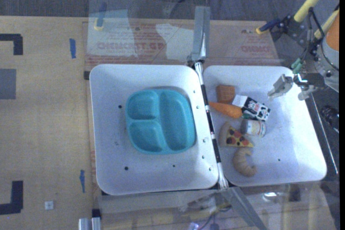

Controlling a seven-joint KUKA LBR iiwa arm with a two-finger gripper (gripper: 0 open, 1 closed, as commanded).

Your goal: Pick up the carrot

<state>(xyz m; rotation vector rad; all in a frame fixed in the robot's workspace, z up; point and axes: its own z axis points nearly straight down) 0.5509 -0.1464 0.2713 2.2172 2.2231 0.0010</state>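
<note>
While the wooden tabletop (43,116) carried blue tape marks at far left, the left white bin (108,169) held a teal divided plate (160,120), three compartments, sitting flat near bin center. A metal divider strip (200,35) ran up between the bins. In the right white bin (302,159), the carrot (226,110) lay on its side near the bin's left wall, tip pointing left, just below a small brown block (226,92) and touching or nearly touching a black-and-white box (254,108) on its right. Below it sat a pizza slice toy (236,137), a small jar (253,127) just beside that, and a croissant (244,162) nearer the front. The end effector (288,86) hovered over the right bin's upper right area, well apart from the carrot, fingers spread apart, nothing between them. Grey arm (329,70) entered from right edge.
</note>
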